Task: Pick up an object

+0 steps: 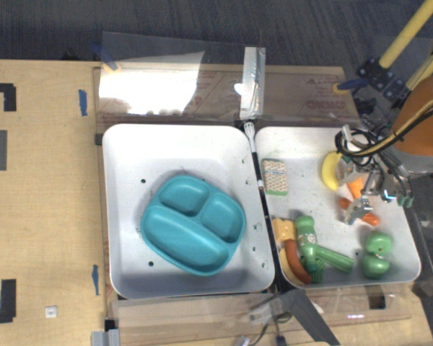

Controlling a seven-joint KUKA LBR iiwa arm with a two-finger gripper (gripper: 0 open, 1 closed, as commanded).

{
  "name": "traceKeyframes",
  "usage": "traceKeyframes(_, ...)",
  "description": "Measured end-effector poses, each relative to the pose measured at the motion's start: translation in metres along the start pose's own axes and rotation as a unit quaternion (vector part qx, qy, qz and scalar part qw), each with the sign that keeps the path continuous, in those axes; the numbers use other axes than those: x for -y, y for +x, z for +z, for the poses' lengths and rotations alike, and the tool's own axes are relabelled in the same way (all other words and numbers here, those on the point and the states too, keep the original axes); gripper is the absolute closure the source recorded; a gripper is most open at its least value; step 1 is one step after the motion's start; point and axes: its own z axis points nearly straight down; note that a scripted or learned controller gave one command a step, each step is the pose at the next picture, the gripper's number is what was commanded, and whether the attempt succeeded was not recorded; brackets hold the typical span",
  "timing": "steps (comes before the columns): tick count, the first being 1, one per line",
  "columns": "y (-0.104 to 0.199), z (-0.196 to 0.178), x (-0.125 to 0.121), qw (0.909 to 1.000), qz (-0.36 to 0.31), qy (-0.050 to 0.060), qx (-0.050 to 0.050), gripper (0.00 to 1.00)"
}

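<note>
Grey arm's gripper [362, 206] hung over the right bin [303, 146].
Finger state unclear; orange pieces [355, 188] beside it, right of frame.

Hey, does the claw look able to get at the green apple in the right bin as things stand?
Probably yes. The green apple lies in the open near the right bin's front corner, nothing on top, and the claw hangs just above and behind it.
</note>
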Motion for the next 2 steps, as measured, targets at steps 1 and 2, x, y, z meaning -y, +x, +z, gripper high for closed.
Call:
traceKeyframes(1, 0.035, -0.001, -0.058, 0.9995, -0.032, -0.001, 0.000, 0.00)
traceKeyframes(2, -0.065, 0.002, -0.062, 1.0000, 0.004, 0.000, -0.002, 0.00)
